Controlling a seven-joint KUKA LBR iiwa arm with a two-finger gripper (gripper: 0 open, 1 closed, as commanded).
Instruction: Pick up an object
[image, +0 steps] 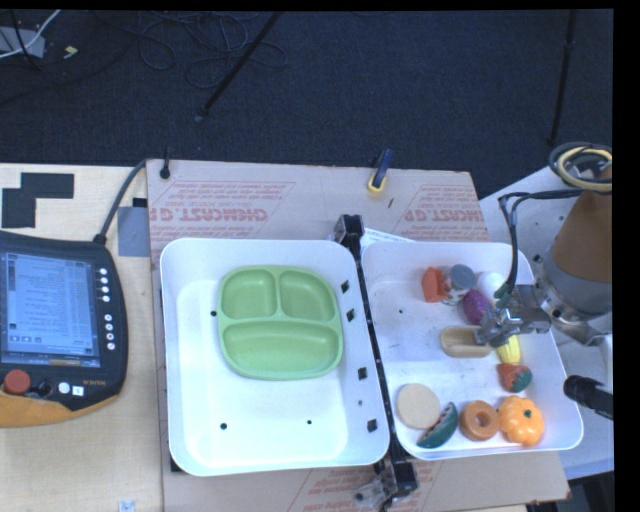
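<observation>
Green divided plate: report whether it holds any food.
Empty: the green divided plastic plate in the left white bin shows three bare compartments.

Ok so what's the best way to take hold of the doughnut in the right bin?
Probably from straight above, fingers across the doughnut front to back. It lies flat, with the watermelon slice and orange pumpkin crowding its two sides.

Green divided plate in left bin; teach pendant at bench's left edge, yellow clamp at back.
</observation>
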